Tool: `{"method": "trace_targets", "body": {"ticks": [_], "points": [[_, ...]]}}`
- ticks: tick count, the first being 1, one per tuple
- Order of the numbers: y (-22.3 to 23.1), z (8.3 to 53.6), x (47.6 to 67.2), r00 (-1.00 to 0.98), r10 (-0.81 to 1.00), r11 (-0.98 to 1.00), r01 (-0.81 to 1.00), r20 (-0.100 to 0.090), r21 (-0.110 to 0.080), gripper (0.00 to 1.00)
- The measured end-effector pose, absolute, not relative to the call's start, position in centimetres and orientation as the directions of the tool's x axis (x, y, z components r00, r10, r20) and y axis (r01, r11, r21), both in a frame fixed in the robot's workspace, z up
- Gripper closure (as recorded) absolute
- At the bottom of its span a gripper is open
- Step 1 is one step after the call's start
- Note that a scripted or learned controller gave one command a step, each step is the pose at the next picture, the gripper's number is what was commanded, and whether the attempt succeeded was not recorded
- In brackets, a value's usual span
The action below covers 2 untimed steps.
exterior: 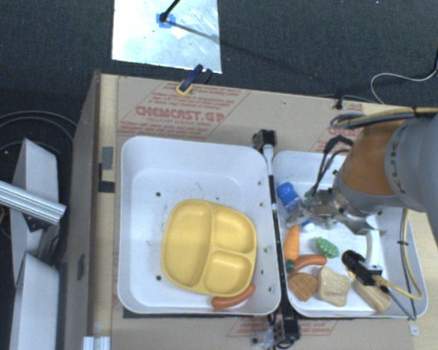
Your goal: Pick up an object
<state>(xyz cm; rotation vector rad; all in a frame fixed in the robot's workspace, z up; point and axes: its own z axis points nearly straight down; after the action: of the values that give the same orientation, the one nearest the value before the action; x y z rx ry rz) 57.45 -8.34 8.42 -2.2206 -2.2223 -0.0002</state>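
My gripper [308, 212] hangs low over the left part of the right bin [302, 166], with the grey arm and its orange band coming in from the right. A blue object [286, 192] lies just up and left of the gripper, close to it. An orange carrot [293, 243] lies just below the gripper, along the bin's left wall. A green piece [326, 247] sits to the carrot's right. Nearer the front lie a reddish sausage [308, 263], a brown cookie [302, 286] and a pale bread chunk [334, 285].
The left bin [138, 202] holds a yellow divided plate [208, 247], and another sausage [233, 299] lies by the plate's front edge. A black divider [275, 212] runs between the two bins. Cardboard [194, 109] lies under both.
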Motion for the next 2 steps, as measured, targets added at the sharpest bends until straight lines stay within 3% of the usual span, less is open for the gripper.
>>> {"method": "trace_targets", "body": {"ticks": [1,2], "points": [[-8.3,8.4,56.6,-0.001,1.0,0.001,1.0,0.0,0.0,0.0],[-8.4,8.4,52.8,-0.001,1.0,0.001,1.0,0.0,0.0,0.0]]}}
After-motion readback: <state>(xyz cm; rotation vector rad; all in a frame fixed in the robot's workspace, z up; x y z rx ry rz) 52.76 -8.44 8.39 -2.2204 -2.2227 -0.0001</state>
